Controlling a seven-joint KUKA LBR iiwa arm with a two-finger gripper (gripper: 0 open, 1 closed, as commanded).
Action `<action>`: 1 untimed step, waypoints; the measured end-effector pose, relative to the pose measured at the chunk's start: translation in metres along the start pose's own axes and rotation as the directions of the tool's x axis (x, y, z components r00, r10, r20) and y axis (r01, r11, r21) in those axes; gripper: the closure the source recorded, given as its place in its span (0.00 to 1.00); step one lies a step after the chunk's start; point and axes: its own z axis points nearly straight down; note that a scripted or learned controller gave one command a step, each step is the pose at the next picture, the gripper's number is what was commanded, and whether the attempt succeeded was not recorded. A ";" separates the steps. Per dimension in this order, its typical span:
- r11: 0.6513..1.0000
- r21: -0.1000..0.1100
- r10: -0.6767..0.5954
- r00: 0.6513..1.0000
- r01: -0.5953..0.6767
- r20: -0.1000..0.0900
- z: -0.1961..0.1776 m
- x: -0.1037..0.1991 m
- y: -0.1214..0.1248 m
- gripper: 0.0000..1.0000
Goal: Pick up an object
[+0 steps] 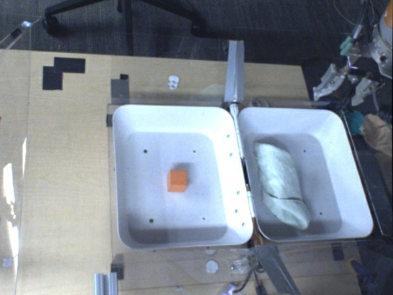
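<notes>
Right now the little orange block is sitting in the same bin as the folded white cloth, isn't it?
Not quite. The camera view shows the orange block alone in the left bin, near its middle. The folded white cloth lies in the right bin, so they sit in different bins, side by side.

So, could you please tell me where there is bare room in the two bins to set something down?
The left bin has bare floor all around the orange cube, widest toward its left wall and far corners. The right bin is more crowded: the folded white cloth fills its left half, leaving a bare strip along its right wall and far edge.
</notes>
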 end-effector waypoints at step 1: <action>0.989 0.000 -0.149 0.989 0.149 0.000 0.056 0.031 0.032 0.00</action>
